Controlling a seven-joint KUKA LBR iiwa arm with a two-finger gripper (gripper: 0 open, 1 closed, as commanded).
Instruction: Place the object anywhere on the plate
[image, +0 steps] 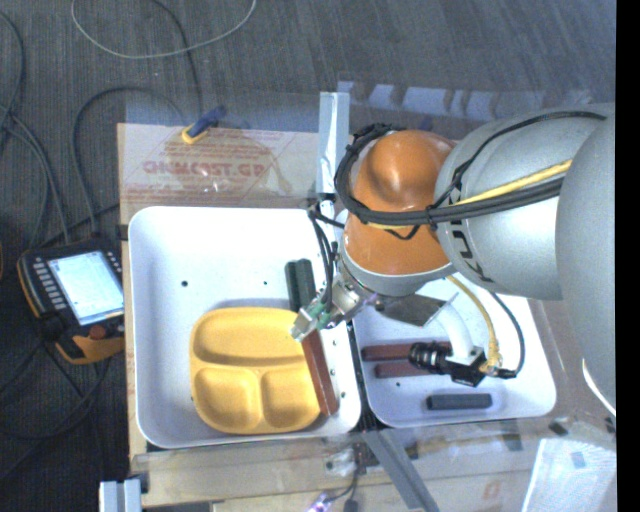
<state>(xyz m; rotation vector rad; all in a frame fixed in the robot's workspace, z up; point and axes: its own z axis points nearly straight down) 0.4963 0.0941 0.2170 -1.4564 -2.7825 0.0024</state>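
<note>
The gripper (313, 320) hangs low over the left bin (160, 260), close to that bin's right wall. From this angle it cannot be told whether its jaws are apart, together or clamped on something. The upper end of a brown bar (322, 375) meets the gripper's tip, but the view does not show whether the bar is actually between the jaws.

From the tip the brown bar runs toward 5 o'clock. It lies along the right edge of the yellow plate (240, 340), overlapping the plate's rim, with the bin wall just beside it on the other side.

The plate lies at 8 o'clock from the gripper, in the lower half of the left bin. It has one wide compartment across the top and two smaller ones below. At 11 o'clock from the gripper, just beside it, a dark green block (298, 283) lies on the bin floor, apart from the plate.

At 1 o'clock the arm's orange band (400, 200) rises above the wrist, and the grey arm (540, 220) goes on toward 3 o'clock.

The right bin (525, 395) is at 4 o'clock. It holds two brown sticks (385, 352) lying near each other, and a black bar (458, 402) lower down.

Outside the bins, a handheld pendant (75, 290) with a lit screen lies at 9 o'clock. A printed cardboard sheet (210, 170) lies at 11 o'clock, with a yellow-and-blue object (200, 125) at its far edge.
</note>
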